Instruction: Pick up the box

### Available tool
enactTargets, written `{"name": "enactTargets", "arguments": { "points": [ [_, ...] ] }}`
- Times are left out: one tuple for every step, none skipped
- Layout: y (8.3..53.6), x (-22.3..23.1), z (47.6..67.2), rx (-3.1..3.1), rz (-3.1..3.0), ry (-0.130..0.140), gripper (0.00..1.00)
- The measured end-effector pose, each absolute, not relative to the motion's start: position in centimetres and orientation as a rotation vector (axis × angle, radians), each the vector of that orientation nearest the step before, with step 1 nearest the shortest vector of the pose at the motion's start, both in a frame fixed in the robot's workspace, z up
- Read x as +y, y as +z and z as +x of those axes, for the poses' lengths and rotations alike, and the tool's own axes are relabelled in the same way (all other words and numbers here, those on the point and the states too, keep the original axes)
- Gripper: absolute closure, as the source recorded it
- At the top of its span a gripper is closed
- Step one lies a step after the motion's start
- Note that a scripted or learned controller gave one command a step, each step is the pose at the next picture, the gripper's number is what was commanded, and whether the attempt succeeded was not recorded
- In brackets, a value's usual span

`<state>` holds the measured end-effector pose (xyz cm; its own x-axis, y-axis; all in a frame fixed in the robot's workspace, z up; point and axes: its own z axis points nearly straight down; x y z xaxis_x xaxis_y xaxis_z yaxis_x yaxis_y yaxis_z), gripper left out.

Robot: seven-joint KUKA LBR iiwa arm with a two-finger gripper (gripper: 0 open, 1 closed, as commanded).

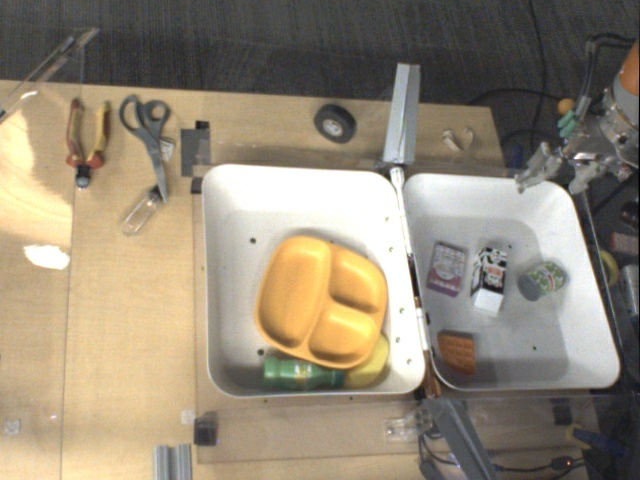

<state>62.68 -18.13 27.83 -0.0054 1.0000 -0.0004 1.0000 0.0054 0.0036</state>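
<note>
A small white carton box [490, 278] with a black-and-white print lies in the right bin [580, 358], near its middle. Left of it is a flat purple box [447, 268]. My gripper [556, 172] hangs over the bin's far right corner, above and to the right of both boxes and well apart from them. Its fingers are spread open with nothing between them.
The right bin also holds a grey-green can [541, 280] and an orange packet [457, 349]. In the left bin [230, 268] are a yellow divided plate [323, 300], a green bottle [295, 372] and a yellow fruit. Scissors [150, 133], pliers and a tape roll lie on the bench.
</note>
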Motion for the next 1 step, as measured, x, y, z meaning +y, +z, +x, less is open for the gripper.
{"name": "enactTargets", "arguments": {
  "points": [
    [21.6, -12.31, 61.71, 2.285, 2.152, 0.003, 0.0]
  ]
}}
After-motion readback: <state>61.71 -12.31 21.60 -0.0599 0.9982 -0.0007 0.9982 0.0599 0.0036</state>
